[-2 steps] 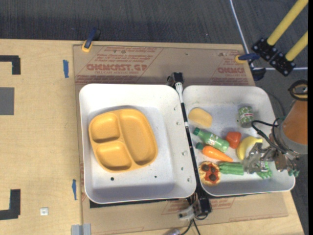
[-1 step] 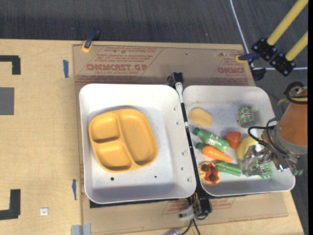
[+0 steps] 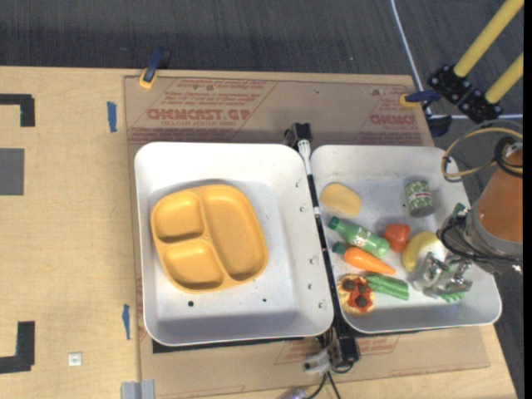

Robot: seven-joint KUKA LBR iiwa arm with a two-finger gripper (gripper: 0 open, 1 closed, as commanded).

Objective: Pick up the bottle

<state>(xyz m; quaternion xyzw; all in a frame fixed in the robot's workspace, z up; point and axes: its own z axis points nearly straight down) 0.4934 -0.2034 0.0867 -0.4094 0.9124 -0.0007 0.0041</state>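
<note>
Two shallow white bins sit side by side on the worktop, on a printed cardboard sheet (image 3: pixel 249 106). The left bin (image 3: pixel 166 306) holds a yellow divided tray (image 3: pixel 209 236), lying a little toward the bin's left side. The right bin (image 3: pixel 482 306) holds a scatter of small things.

The bottle (image 3: pixel 359 235) is green with a label around its middle; it lies on its side near the middle of the right bin, slanting from the bin's left wall down toward the centre. Just beside it on the right is a small red piece (image 3: pixel 397 233). Below the bottle lies an orange carrot (image 3: pixel 368 261), and below that a green pod-like piece (image 3: pixel 387 286), next to a dark red and orange item (image 3: pixel 357 293) at the bin's near left corner. A pale yellow rounded lump (image 3: pixel 341 198) rests toward the far left of this bin, and a small green-labelled can (image 3: pixel 420 196) stands toward the far right. A yellow round fruit (image 3: pixel 421 248) lies right of the red piece.

The arm (image 3: pixel 499 210) comes in from the right edge of the worktop. Its tool (image 3: pixel 440 277) is low in the right bin, near the near right corner, just below the yellow fruit and apart from the bottle. Whether its grip is wide or narrow cannot be told; nothing is seen to be held.
</note>
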